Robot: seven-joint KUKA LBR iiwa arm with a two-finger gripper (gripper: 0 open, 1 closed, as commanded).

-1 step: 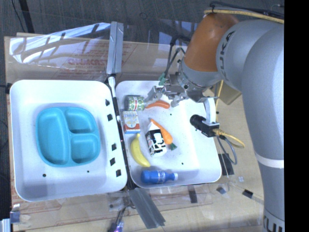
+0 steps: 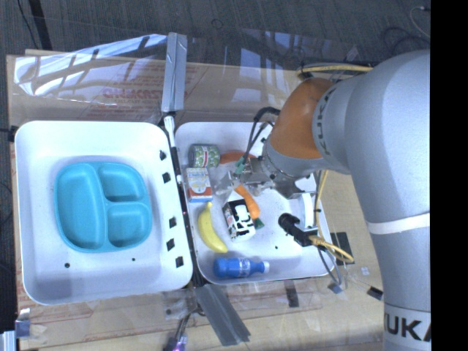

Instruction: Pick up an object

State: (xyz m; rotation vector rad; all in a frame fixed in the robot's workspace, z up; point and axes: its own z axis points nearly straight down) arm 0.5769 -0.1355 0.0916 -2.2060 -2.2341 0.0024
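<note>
The left bin (image 2: 44,269) holds a blue divided tray (image 2: 104,204); in the right bin (image 2: 292,258) a small carton (image 2: 199,183) and a green can (image 2: 205,156) lie by the near wall, then a banana (image 2: 210,229), a blue bottle (image 2: 240,268) and a black-and-white packet (image 2: 238,219) beside a carrot (image 2: 248,200). The hand (image 2: 250,172) hangs low over the carrot and packet; whether it is open or closed I cannot tell.
</note>
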